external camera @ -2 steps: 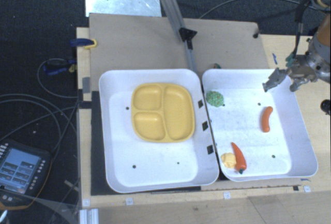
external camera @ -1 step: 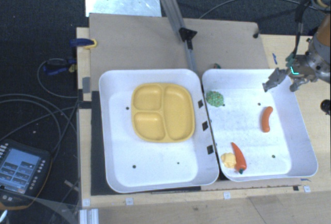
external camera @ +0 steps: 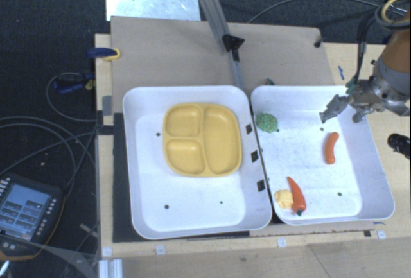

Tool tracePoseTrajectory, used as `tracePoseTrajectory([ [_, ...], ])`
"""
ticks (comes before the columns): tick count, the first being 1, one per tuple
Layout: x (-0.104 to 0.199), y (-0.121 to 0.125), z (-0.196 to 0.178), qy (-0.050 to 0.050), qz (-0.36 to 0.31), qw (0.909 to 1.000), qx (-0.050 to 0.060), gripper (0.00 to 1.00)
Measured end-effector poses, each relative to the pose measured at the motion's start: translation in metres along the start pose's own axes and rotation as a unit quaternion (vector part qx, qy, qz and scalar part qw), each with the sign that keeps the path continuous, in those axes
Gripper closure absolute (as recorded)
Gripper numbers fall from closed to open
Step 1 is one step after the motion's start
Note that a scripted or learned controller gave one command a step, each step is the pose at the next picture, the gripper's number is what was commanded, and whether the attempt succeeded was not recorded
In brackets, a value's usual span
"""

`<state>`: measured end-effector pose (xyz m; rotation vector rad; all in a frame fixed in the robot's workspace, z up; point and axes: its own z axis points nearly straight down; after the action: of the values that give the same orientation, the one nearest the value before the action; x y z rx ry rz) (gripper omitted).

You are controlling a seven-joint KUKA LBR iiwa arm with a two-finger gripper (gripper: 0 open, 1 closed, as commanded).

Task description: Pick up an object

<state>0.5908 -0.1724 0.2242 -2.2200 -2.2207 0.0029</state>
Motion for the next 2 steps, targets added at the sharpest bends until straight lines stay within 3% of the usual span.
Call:
tracePoseTrajectory([
  [2, 0.004, 0.006, 0.123, 0.001, 0.0, 1.0, 0.001, 0.0],
])
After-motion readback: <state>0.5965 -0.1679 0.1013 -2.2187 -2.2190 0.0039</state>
